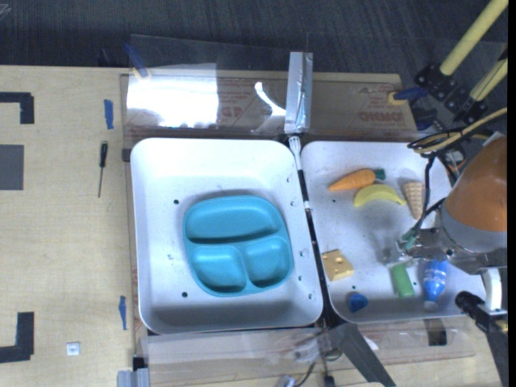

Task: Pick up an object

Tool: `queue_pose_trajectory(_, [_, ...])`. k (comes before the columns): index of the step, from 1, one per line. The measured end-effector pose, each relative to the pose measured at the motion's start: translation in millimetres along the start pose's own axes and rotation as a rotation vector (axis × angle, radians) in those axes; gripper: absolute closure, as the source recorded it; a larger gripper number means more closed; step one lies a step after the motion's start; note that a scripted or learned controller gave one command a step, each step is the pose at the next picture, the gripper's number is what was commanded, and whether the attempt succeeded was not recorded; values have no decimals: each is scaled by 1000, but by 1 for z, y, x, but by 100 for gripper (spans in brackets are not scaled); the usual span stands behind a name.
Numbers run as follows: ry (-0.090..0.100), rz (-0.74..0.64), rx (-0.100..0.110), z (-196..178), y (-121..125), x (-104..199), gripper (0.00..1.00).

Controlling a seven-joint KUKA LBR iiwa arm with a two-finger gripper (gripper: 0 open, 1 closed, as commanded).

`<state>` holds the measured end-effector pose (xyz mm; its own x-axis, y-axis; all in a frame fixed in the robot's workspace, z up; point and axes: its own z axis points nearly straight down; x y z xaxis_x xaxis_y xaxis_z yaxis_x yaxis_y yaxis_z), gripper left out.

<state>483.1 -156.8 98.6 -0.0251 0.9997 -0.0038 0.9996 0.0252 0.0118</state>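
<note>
Gripper [401, 254] low in right bin [355, 216] above green block [401, 280]; finger state unclear.

arm [482, 204]: enters from right, reaching down | gripper [407, 248]: low

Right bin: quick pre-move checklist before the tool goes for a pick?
1. Tool over the right bin: ok, it hangs low beside the green block.
2. Anything gripped: cannot tell, the wrist hides the tip.
3. Nearest targets reachable: ok, green block and blue bottle lie just below the tool.
4. Target spacing: not ok, block and bottle lie close together.
5. Other items out of the way: ok, carrot, banana, cheese and blue piece lie apart from the tool.
6. Blue tray sits in the left bin: ok, away from the pick.
</note>
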Motion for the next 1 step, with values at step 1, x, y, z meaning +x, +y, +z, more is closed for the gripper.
queue_pose_trajectory(1, [4,-32,5,-140,2,67,100])
